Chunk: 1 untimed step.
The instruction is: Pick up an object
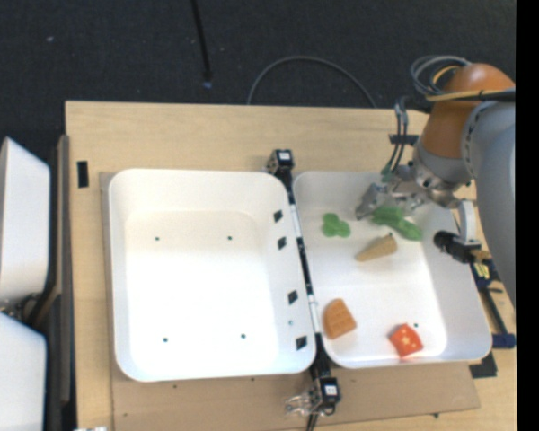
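Camera view: tool [391,203] above green piece [401,220].

- The grey arm [494,164] reaches in from the right, its orange band [454,115] sitting high above the wrist.
- The wrist points down and to the left.
- The gripper [384,201] hangs low at the arm's end, its metal parts a blur.

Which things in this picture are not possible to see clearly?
- Gripper, camera view: small and blurred over the green piece; open or shut cannot be told, nor whether it touches the piece.
- Green piece: its upper end is covered by the gripper.
- Arm: cut off by the right edge.
- Red block: marks on it too small to read.
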Each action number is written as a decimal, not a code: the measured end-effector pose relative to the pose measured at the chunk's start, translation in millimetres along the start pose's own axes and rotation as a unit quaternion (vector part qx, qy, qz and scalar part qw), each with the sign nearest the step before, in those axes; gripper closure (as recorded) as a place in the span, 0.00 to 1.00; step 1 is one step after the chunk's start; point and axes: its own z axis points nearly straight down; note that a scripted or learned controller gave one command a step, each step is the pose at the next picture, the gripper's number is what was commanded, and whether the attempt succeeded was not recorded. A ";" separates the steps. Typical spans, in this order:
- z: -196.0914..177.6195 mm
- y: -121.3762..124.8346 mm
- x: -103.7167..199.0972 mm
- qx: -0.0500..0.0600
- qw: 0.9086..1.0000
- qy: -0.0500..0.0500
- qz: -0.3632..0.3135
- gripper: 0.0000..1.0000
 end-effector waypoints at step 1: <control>-15.9 -2.4 -1.2 0.001 1.000 -0.001 0.000 1.00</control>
